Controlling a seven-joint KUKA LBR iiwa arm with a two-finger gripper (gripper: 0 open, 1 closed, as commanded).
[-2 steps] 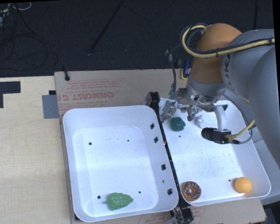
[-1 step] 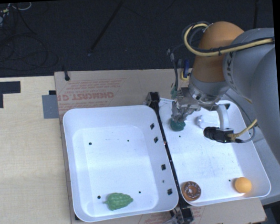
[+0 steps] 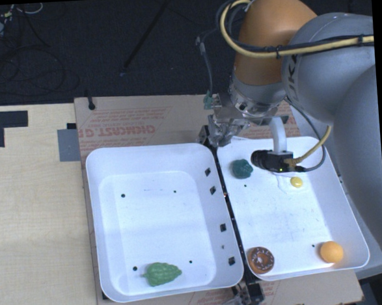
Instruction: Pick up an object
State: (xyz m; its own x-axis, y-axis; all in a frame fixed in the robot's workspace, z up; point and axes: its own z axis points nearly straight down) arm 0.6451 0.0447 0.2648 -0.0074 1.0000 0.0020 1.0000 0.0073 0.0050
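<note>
Now | we see the end effector (image 3: 221,135) at the right bin's (image 3: 353,225) far-left corner | teal lump (image 3: 242,169) just below-right | finger state: cannot tell

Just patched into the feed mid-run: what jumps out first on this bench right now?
The big grey arm with its orange band dominates the upper right, its gripper down at the far edge where the two white bins meet. The right bin holds a dark teal lump near the gripper, a small yellow piece, a chocolate doughnut and an orange ball. A light green lump sits alone at the left bin's near edge.
</note>
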